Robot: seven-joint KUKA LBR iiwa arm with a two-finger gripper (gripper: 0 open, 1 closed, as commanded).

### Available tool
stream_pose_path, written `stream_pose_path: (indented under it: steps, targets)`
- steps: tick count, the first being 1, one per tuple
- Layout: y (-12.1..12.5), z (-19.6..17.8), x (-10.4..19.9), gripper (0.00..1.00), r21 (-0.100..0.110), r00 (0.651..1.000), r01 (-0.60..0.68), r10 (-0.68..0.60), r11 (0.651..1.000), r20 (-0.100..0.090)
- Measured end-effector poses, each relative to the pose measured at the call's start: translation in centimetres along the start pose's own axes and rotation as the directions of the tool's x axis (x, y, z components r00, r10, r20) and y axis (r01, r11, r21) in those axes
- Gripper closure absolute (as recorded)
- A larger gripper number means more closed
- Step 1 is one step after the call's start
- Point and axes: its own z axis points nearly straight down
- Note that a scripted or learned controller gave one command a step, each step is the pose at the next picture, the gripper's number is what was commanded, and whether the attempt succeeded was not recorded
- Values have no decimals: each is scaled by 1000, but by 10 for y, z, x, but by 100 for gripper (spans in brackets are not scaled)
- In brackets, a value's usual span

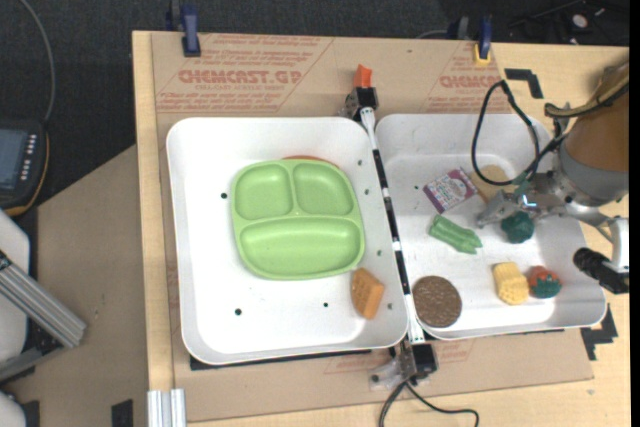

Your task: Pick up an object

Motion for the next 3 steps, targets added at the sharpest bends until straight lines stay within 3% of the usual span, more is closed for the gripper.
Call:
stream_pose_path:
  steps: [1,2,3]
  targets:
    - [2,-15,0,100,-8,1000,0,0,1000,5]
    - [26,-4,49,100,-8,1000,6,-6,1000,3]
    - [61,-112,134,100,-19,1000,12,-12,1000,2]
